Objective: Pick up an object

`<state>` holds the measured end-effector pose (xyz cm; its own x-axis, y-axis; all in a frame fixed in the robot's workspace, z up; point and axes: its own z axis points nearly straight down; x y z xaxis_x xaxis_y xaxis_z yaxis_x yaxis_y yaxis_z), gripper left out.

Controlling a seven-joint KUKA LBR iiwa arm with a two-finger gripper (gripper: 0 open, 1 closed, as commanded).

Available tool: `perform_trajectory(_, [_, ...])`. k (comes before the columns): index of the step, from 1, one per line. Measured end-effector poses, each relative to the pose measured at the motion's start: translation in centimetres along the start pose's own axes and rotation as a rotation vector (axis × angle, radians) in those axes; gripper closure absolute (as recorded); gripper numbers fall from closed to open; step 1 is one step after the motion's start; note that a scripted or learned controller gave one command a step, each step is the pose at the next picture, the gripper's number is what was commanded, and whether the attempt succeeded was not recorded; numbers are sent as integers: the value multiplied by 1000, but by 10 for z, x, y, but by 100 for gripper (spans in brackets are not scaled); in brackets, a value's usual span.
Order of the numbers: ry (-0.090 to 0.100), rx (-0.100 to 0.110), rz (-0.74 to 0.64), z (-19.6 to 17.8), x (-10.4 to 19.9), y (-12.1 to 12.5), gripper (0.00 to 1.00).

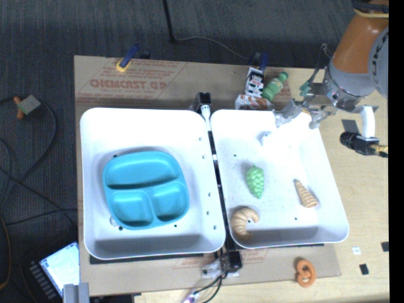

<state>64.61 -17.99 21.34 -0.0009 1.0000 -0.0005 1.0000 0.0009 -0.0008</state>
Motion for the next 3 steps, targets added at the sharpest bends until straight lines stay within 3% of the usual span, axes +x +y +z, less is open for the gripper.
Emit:
perform_trajectory(1, [-8, -18, 0, 102, 33, -19, 0])
perform_trajectory(2, [-1, -8, 1, 126, 74, -67, 0])
perform_trajectory(3, [-5, -11, 3, 115, 72, -66, 100])
